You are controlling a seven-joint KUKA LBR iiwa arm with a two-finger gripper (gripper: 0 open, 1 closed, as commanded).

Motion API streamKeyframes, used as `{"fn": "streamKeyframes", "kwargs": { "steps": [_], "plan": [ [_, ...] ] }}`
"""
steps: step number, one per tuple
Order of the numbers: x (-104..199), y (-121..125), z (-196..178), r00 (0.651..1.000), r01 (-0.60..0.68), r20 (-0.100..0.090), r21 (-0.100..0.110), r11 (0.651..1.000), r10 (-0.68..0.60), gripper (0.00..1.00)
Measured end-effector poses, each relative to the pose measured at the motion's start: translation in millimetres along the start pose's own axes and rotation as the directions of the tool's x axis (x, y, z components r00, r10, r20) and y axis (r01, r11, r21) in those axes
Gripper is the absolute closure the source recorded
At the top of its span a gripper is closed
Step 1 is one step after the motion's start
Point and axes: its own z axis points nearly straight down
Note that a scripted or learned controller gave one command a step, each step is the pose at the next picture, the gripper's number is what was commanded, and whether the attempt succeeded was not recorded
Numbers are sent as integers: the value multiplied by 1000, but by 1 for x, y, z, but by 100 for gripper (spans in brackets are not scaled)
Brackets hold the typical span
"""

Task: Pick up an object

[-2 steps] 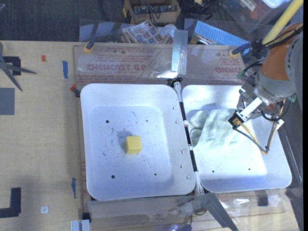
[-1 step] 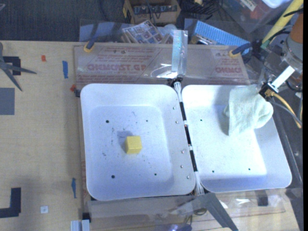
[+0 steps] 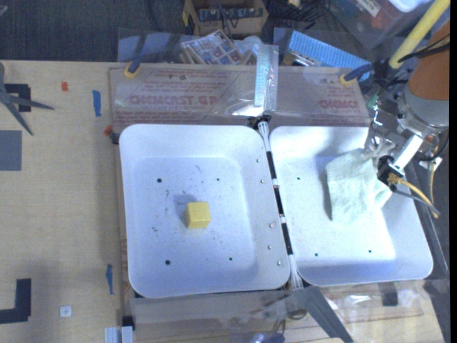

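cloth (image 3: 351, 189): soft, crumpled | bins (image 3: 143, 156): smooth white plastic | bench (image 3: 57, 191): matt wood

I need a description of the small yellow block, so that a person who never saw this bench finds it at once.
Of the two shallow white bins side by side, take the left bin. The small yellow block lies near its middle. It is bright and square-edged, while the right bin holds a soft, crumpled pale cloth.

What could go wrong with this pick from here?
1. The claw hangs at the upper right edge of the crumpled white cloth in the right bin, so it may catch only a loose fold that slips out.
2. The cloth is white on a white bin floor, so its outline is easy to misjudge.
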Motion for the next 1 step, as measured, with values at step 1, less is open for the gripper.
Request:
{"fn": "streamKeyframes", "kwargs": {
  "steps": [1],
  "plan": [
    [-30, 1, 103, 981, -193, -4, -8, 981, 193, 100]
  ]
}}
